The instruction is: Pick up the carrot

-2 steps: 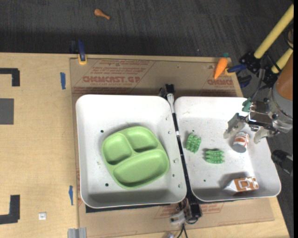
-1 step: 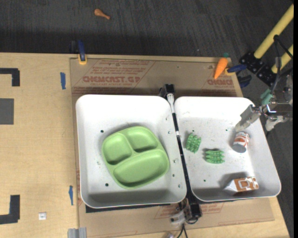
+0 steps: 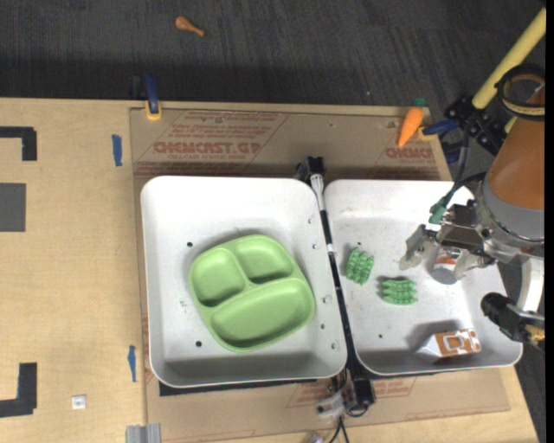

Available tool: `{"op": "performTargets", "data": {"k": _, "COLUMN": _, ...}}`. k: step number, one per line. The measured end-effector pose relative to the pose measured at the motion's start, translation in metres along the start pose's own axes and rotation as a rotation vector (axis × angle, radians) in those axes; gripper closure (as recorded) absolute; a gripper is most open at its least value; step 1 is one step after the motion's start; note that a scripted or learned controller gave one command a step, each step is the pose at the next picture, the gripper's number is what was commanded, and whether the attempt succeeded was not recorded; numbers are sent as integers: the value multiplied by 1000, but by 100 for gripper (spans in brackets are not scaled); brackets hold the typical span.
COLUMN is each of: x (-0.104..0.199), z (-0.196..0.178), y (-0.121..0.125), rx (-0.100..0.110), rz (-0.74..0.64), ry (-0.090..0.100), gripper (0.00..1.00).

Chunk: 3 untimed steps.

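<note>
The carrot (image 3: 410, 125), small and orange with a green top, lies on the cardboard behind the right bin (image 3: 381, 208), outside both bins. My gripper (image 3: 433, 260) hangs low over the right part of the right bin, well in front of the carrot and slightly to its right. It stands open, and I see no object between its fingers. The grey arm with its orange band comes in from the right edge.
Two green ridged pieces (image 3: 359, 266) (image 3: 398, 291) lie in the right bin left of the gripper. A small orange-and-white box (image 3: 456, 343) sits at its front. The left bin (image 3: 164, 260) holds a green divided plate (image 3: 251, 290). Another small orange object (image 3: 189, 26) lies on the dark floor.
</note>
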<state>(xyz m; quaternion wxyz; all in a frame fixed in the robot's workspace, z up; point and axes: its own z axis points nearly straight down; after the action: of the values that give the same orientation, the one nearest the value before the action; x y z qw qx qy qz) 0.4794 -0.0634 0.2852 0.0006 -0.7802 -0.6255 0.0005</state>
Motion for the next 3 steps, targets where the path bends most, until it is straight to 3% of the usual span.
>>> {"op": "performTargets", "data": {"k": 1, "x": -8, "z": -68, "y": 2, "rx": -3, "rz": -386, "ry": -1, "gripper": 0}}
{"op": "performTargets", "data": {"k": 2, "x": 2, "z": 71, "y": -1, "rx": 2, "rz": 71, "ry": 0, "gripper": 0}}
{"op": "performTargets", "data": {"k": 3, "x": -9, "z": 39, "y": 2, "rx": -4, "rz": -265, "ry": -1, "gripper": 0}}
